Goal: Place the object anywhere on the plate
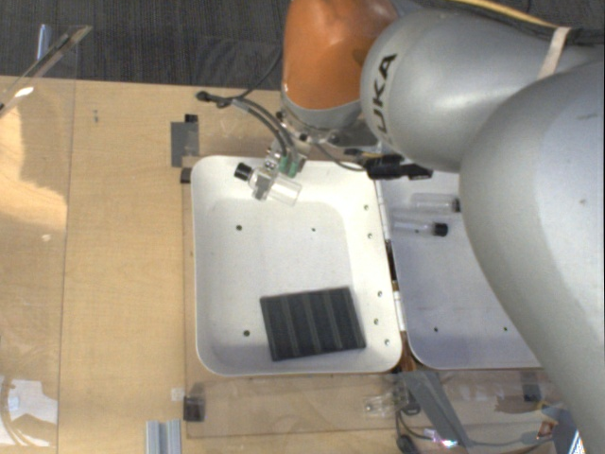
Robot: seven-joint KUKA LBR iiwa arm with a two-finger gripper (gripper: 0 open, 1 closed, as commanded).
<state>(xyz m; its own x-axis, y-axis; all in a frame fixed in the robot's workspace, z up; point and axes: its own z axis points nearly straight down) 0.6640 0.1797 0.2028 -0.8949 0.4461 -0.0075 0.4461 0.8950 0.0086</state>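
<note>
A dark ribbed plate (312, 323) is lying in the left bin (222, 253) (toward its near right corner). The gripper (277, 176) is hanging over that bin's far edge, its grip state impossible to tell, while a small clear object (424, 225) is resting in the right bin (463, 320).

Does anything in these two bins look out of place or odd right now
Nothing looks spilled or broken. The black ribbed plate lies slightly askew in the left bin, and a small clear object lies in the right bin.
</note>
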